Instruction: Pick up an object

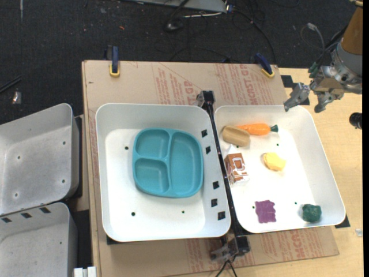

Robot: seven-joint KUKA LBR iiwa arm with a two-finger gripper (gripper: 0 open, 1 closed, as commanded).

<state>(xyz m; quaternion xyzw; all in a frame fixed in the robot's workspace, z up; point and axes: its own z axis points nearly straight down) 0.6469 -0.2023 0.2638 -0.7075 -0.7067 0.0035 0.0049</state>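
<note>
Honestly, our worry is crowding: the carrot (254,129) touches the bread roll (236,135) at the right bin's (323,160) far edge, so a descent there could nudge both or clip the rim. We see the end effector (308,98) spread open, holding nothing, hovering just off that bin's far right corner. The yellow lump (274,161) sits alone mid-bin, looks smooth and rounded, maybe slippery.

We find even, bright overhead lighting; the white bins (300,224) show soft shadows only, no strong glare. We note the dark floor (46,27) underexposed, and mild softness throughout.
</note>
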